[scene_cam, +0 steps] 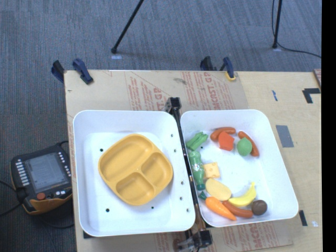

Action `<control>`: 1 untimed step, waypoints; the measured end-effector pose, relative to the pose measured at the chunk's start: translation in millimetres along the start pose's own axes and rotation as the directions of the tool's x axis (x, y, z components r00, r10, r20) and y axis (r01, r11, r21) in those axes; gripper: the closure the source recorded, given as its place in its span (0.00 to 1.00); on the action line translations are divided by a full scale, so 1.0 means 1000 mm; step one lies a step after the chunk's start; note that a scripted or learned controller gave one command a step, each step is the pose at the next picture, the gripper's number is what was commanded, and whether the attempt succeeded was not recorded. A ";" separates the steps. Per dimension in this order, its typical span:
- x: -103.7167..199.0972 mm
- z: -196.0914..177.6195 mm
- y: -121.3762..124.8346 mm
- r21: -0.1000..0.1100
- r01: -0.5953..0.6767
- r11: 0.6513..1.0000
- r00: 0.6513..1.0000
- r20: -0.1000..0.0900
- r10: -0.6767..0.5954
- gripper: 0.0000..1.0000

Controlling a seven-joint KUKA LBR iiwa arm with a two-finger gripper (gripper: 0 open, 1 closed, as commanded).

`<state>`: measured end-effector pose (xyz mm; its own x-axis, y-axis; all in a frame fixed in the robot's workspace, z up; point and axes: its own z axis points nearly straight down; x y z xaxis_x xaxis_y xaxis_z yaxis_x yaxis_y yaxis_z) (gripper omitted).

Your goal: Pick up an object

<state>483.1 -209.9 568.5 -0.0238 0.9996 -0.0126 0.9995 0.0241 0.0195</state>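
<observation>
The right white bin point(273, 140) holds several toy foods. A yellow banana point(244, 197) lies near its front, with an orange carrot point(220, 208), a sausage point(238, 211) and a dark brown ball point(259, 207) beside it. A pale potato point(217, 189) and a cheese cube point(212, 170) sit mid-bin. Green vegetables point(196, 140) line the left wall. At the back lie a red piece point(226, 140), a green ball point(244, 147) and another sausage point(223, 130).
The left white bin point(84, 140) holds a yellow divided plate point(135, 169). Blue clamps point(82, 70) grip the bench's back edge. A teach pendant point(42, 177) lies on the floor at left. Tripod legs point(128, 20) stand behind the bench.
</observation>
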 end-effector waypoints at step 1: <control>0.001 -0.010 0.002 -0.006 0.008 1.000 1.000 0.003 -0.008 1.00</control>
<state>485.1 -209.0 578.7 -0.0318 0.9994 -0.0157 0.9992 0.0322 0.0253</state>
